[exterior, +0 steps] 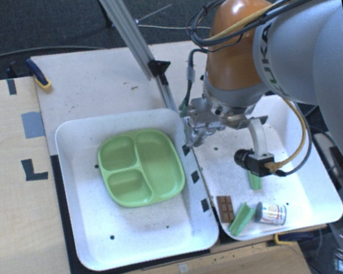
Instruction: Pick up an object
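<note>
Green and brown pieces, the wedge-shaped block (240, 219), the chocolate bar (225, 207) and a small jar (272, 214), lie untouched below our pincer (192, 137), whose grip we cannot tell, so nothing looks picked yet.

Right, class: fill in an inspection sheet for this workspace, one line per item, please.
Surface: two white bins, left bin, right bin, on a bench.
Job's things: green divided plate in left bin; brown block, green block, small jar, green piece in right bin.
Clutter: nothing seen.
Grippers: gripper over the bins' shared edge.
Cables: black cables on the arm.
Surroundings: metal rail, dark floor.
</note>
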`<move>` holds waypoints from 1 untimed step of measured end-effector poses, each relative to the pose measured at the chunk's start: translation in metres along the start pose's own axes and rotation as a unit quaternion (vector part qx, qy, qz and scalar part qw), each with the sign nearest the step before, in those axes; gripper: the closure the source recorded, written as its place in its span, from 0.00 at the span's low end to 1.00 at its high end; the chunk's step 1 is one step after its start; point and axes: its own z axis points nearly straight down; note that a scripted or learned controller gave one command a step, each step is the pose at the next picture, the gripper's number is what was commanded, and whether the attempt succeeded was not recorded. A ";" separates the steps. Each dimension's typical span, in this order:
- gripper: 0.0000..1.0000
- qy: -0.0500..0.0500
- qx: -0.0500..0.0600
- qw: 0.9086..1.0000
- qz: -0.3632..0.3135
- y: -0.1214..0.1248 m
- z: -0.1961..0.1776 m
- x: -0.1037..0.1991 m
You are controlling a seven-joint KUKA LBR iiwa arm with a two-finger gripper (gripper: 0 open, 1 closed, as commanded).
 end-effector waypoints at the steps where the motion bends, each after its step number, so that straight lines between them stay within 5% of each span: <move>1: 1.00 0.000 0.001 1.000 0.000 -0.013 0.017 0.054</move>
